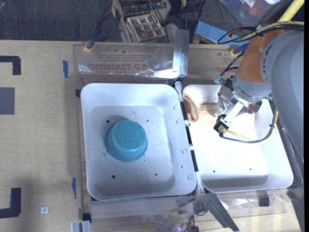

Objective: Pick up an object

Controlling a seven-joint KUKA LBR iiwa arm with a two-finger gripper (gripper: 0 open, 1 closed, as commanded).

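On the pale wooden bench (pixel 38 144): two shallow white bins, side by side and touching along their inner rims.

In the left white bin (pixel 87 129): a round teal plastic bowl (pixel 126 140), upside down, base uppermost. Rests flat on the bin floor, a little left of the middle, apart from every wall.

In the right white bin (pixel 251 178): a small tan, elongated, rounded object (pixel 191 108). Lies in the far left corner, just beside the wall shared with the left bin, long side running along that wall. Too blurred to tell the material.

From the right: the grey arm with the orange band (pixel 270 66). Reaches over the far half of the right bin, wrist tilted down and to the left.

The claw (pixel 227 105): hangs above the bin floor, near the tan object but to its right and apart from it. Well apart from the teal bowl. Seen from behind the wrist, so cannot tell whether wide or narrow, nor whether anything sits within it.

Beyond the bins: a sheet of clear crinkled plastic (pixel 130 66) along the far edge of the bench.
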